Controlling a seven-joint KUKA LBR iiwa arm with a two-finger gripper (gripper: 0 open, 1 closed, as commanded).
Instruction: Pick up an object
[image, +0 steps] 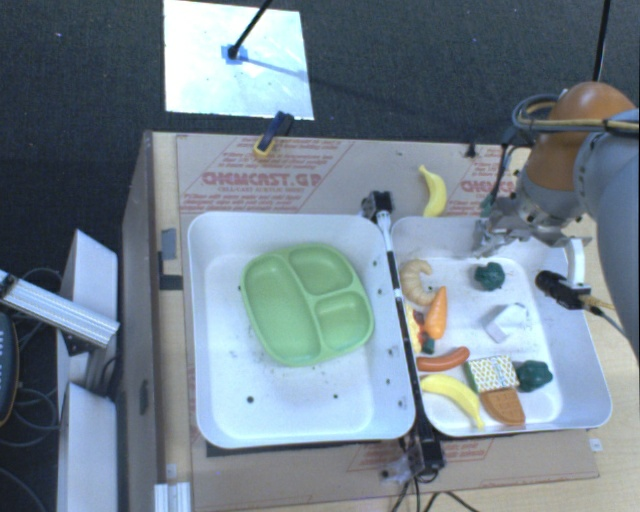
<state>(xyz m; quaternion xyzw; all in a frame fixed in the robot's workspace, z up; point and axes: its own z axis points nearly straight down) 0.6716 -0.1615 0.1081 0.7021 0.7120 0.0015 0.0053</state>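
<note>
Several toys crowd the right bin, so the end effector, grip state unclear, should descend squarely over the nearby green broccoli at frame's upper right.

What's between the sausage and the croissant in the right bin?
The carrot lies between them in the camera view, standing on end from just above the sausage up beside the croissant.
</note>
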